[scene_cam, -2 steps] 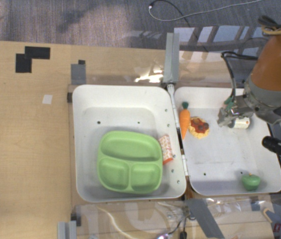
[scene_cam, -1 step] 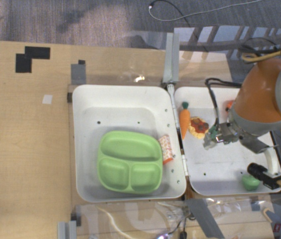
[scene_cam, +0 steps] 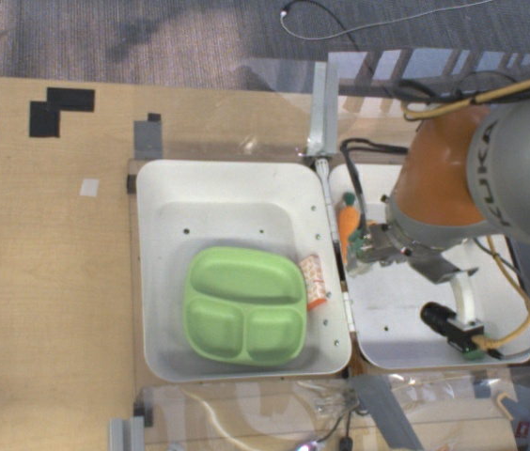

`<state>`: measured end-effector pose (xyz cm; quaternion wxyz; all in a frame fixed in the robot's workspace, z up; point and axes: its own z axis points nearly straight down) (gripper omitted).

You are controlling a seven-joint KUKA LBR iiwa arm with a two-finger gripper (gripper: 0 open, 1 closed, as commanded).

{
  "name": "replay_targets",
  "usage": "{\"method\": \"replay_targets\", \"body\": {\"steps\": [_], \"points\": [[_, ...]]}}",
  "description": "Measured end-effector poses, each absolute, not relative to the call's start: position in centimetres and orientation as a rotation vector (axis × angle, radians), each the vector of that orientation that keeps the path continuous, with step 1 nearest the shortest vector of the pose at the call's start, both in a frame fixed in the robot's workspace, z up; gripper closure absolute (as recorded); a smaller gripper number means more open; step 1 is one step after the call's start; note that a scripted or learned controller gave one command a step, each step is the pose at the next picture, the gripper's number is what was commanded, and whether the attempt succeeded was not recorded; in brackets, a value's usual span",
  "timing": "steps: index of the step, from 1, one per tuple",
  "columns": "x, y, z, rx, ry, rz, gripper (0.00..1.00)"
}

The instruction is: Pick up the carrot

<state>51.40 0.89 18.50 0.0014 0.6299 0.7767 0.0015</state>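
A: Start at the near edge. What lies closest?

B: The wooden bench (scene_cam: 49, 327) runs along the bottom, with clear plastic and some wires by the bins' near rims. Then come the two white bins. The left bin (scene_cam: 166, 205) holds a green divided plate (scene_cam: 244, 303) towards its near side, and a small orange-and-white packet (scene_cam: 314, 281) lies just beside the plate's right edge, against the bin's right wall.

A: And the right bin?

B: The right bin (scene_cam: 406, 341) sits against the left one, the two rims touching at a shared divider. A black cylindrical fitting with a green end lies over its near right part, joined to yellow cable. The arm (scene_cam: 491, 177), grey with its orange band, covers much of the bin's far half.

A: Where is the carrot?

B: The carrot (scene_cam: 349, 221) lies in the right bin's far left corner, close against the divider wall, its green top pointing away. The gripper (scene_cam: 366, 248) is just beside it, at the carrot's near end.

A: Is the claw spread or pinching?

B: I cannot tell; the wrist hides it.

A: Room to move?

B: The carrot is hemmed by the wall on its left. The near floor of the right bin is bare white. Beyond the bins stand a metal upright, black tape marks on the bench, then grey carpet with a loose cable.
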Motion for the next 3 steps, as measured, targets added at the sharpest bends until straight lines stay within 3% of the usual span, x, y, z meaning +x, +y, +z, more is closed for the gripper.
{"method": "replay_targets", "body": {"steps": [1, 2, 3], "points": [[48.8, 0.7, 24.8, 1.94, 2.466, 0.006, 1.0], [48.7, 0.4, 20.8, 2.043, 2.385, 0.002, 1.0], [52.9, -3.6, 23.5, 2.076, 2.353, 0.005, 1.0]]}}
